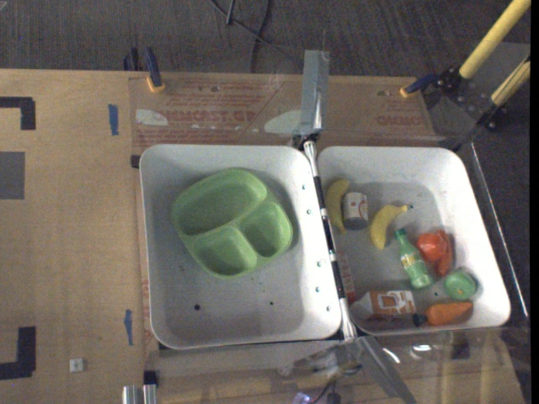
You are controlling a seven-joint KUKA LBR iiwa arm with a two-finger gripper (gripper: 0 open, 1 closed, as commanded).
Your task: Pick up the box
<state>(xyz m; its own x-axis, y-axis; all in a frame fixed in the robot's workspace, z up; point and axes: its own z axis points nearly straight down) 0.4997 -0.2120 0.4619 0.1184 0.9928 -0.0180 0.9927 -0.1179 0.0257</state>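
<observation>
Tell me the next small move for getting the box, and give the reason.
Probably bring the gripper in over the right bin and line it up above the box, which lies flat near the bin's front wall. It is crowded there: a carrot sits just to its right and a green bottle just behind, so the descent should be centred on the box.

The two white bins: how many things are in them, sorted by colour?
Green: 3, the divided green plastic plate, the green plastic bottle and the small round green item.
Yellow: 2, the two yellow toy bananas.
Orange or red: 3, the orange carton box, the orange toy carrot and the red-orange toy.
White: 1, the small white can.
Total: 9.
</observation>
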